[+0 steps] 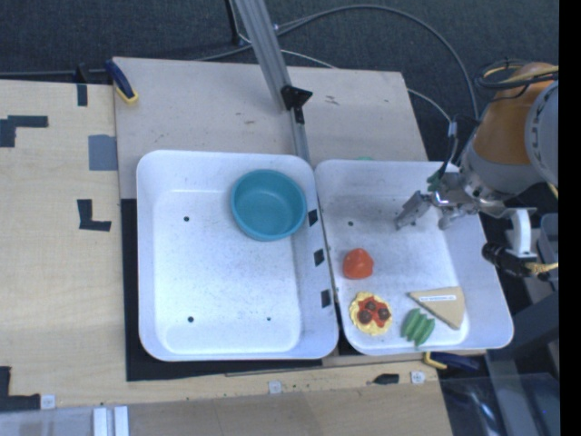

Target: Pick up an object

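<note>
Along the right bin's (472, 243) near edge sit a little pizza (370, 312), a green pepper (418, 326) and a sandwich wedge (439, 306); a red tomato (357, 263) lies just beyond, toward the middle. Farther back the gripper (423, 213) hovers over bare bin floor, fingers spread and gripping nothing. So this looks like the approach; next it needs to come nearer, over a toy, then descend. Left bin (172, 325): one blue bowl (268, 204), far side.

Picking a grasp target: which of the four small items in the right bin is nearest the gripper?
The red ball. It lies alone mid-bin below the gripper; the pizza, green piece and wedge cluster at the bin's near edge.
</note>
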`<act>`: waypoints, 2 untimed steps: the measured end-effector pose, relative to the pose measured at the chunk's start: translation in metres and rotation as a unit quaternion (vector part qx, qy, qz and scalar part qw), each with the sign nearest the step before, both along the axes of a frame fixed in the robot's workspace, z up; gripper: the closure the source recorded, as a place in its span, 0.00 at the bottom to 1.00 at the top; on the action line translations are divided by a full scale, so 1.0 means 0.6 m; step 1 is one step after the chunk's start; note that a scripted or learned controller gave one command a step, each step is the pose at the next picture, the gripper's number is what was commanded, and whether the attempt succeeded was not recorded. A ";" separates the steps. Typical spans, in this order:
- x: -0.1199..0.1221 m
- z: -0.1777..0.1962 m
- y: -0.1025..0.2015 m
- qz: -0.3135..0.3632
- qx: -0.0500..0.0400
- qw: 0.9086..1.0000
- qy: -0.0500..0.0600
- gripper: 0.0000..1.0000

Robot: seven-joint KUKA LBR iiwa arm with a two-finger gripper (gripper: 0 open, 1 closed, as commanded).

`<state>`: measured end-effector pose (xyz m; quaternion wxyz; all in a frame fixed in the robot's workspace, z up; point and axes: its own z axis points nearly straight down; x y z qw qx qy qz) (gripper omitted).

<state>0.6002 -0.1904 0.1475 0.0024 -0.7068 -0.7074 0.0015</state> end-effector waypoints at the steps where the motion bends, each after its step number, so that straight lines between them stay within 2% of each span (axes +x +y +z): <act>1: -0.002 -0.089 0.001 0.000 0.000 1.000 0.000 0.00; 2: 0.000 -0.067 0.001 0.000 -0.001 1.000 -0.002 1.00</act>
